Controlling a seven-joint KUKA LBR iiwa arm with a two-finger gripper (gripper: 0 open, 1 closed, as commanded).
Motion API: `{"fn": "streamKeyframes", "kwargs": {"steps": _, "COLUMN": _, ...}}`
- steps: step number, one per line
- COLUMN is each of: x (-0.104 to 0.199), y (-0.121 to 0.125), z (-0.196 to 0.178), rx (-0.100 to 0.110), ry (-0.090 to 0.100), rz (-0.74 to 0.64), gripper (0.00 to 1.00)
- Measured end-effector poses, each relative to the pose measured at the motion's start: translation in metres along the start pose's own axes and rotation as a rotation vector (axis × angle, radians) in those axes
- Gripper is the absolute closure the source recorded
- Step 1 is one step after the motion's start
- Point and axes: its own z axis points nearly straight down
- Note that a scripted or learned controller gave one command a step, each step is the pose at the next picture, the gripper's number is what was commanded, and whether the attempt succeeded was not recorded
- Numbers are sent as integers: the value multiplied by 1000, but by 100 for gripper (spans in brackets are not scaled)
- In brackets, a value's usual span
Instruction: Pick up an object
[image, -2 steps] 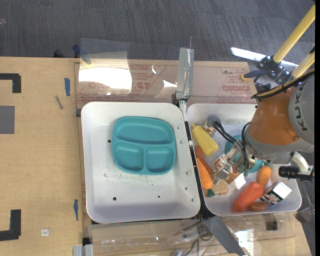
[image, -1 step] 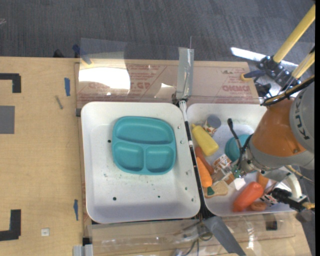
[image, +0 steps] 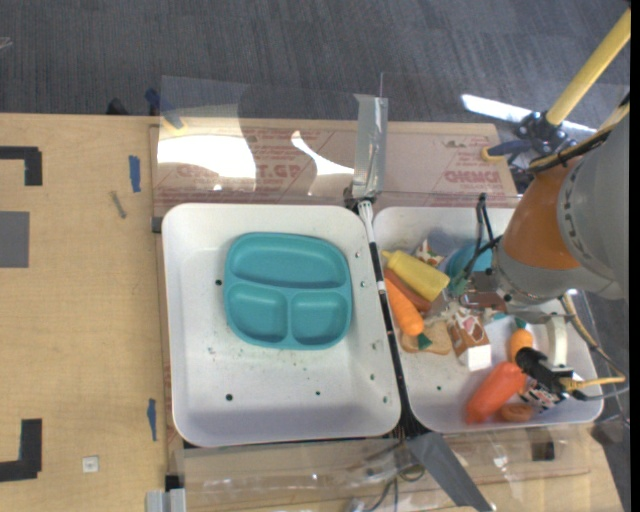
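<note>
An orange carrot-shaped plastic toy (image: 405, 310) lies against the left wall of the right-hand white bin (image: 440, 385), just beside a yellow plastic cylinder (image: 416, 273), with the grey arm's gripper (image: 472, 300) low over the clutter nearby; whether that gripper is released or clenched cannot be told. The toy looks light, stiff and smooth, likely to slip. A hold across its thicker middle seems safest.
</note>
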Motion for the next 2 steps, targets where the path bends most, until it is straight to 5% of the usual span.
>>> {"fn": "streamKeyframes", "kwargs": {"steps": 1, "x": 0, "y": 3, "z": -12, "rx": -11, "ry": -6, "rz": -3, "gripper": 100}}
{"fn": "streamKeyframes", "kwargs": {"steps": 2, "x": 90, "y": -16, "z": -175, "rx": -5, "ry": 1, "rz": 64, "gripper": 100}}
